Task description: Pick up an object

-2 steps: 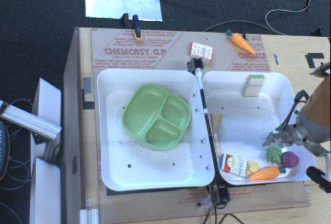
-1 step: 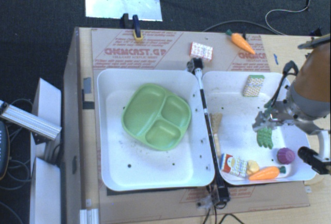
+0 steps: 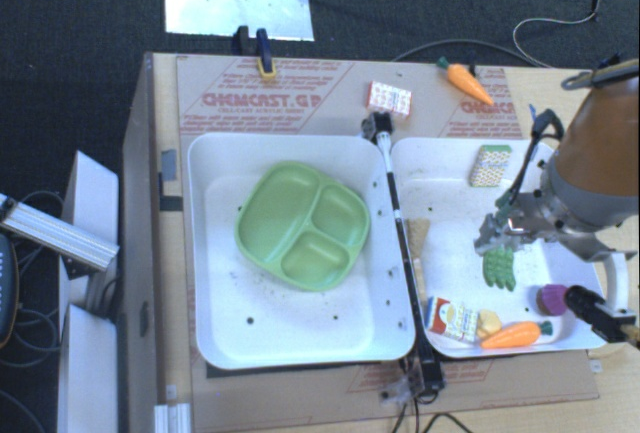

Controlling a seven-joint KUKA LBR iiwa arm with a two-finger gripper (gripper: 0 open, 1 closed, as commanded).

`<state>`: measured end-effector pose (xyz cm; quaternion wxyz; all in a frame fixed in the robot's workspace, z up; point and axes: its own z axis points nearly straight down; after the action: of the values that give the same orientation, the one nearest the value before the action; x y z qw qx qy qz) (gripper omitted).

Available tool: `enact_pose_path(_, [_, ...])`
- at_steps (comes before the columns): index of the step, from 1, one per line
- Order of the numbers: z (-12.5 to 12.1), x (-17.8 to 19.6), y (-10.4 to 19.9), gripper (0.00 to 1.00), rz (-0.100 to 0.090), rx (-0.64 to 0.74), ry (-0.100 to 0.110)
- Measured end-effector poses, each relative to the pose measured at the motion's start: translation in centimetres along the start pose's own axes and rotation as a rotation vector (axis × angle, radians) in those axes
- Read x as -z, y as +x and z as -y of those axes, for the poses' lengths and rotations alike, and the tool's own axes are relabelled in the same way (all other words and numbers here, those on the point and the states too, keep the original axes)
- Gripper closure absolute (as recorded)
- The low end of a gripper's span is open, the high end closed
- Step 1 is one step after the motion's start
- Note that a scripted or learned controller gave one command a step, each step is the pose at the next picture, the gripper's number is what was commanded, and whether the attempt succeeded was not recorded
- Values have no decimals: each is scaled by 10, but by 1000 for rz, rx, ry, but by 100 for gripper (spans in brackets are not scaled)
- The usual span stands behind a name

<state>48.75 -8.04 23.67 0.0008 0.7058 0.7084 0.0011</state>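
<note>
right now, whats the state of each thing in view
green divided plate: right side up in the left bin, tilted
tool: low over the right bin, just above the green toy
green toy: lying flat, not gripped
carrot: lying at the right bin's front edge
second carrot: lying on the bench outside the bins
small carton: lying flat
</note>
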Motion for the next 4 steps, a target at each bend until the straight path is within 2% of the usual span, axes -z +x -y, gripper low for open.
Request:
enact_pose_path(1, [0,12,39,100,0,1,0])
enact_pose_path(2, [0,20,61,100,0,2,0])
enact_pose_path(3, [0,27,96,100,0,1,1])
enact_pose_path(4, [-52,46,45,100,1,-2,0])
